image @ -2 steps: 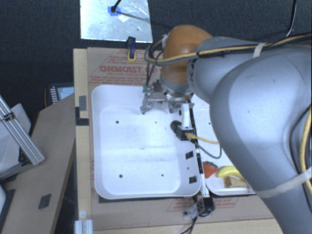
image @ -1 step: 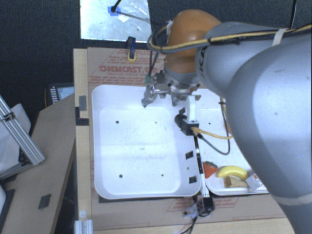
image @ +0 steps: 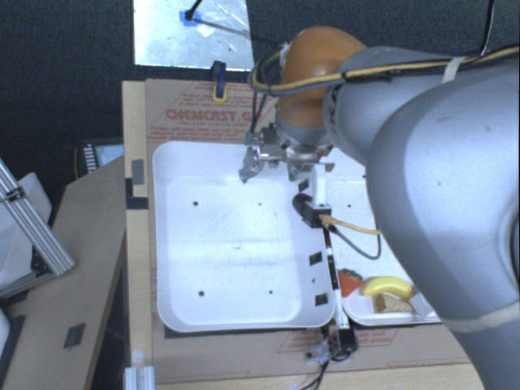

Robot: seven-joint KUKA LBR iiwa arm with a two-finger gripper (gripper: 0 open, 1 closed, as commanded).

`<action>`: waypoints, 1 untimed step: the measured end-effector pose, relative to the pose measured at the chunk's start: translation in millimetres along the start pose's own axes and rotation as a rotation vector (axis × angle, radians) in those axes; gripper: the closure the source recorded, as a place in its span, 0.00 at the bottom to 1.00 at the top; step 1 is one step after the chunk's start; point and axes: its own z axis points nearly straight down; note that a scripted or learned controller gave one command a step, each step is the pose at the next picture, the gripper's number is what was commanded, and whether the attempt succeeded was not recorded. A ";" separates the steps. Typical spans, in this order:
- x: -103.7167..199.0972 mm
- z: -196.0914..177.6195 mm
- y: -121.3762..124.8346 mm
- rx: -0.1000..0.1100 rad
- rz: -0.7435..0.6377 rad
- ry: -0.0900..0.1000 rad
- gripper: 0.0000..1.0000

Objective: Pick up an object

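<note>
A sheet of cardboard (image: 199, 108) printed with red lettering lies under the two white bins (image: 175, 242), with a yellow and black clip (image: 218, 81) at its far edge. Beyond it sits a shiny foil-like square (image: 191, 23), and aluminium rails (image: 32, 226) lean at the left.

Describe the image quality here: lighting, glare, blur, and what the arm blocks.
Camera view: soft, even light, faint shadows inside the left bin; bright glare on the foil sheet at top; overall slightly soft focus; the grey arm looms large and blurred, covering most of the right bin, where a banana peeks out.
</note>
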 end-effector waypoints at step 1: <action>4.3 -15.9 10.7 -0.002 -0.004 0.002 0.00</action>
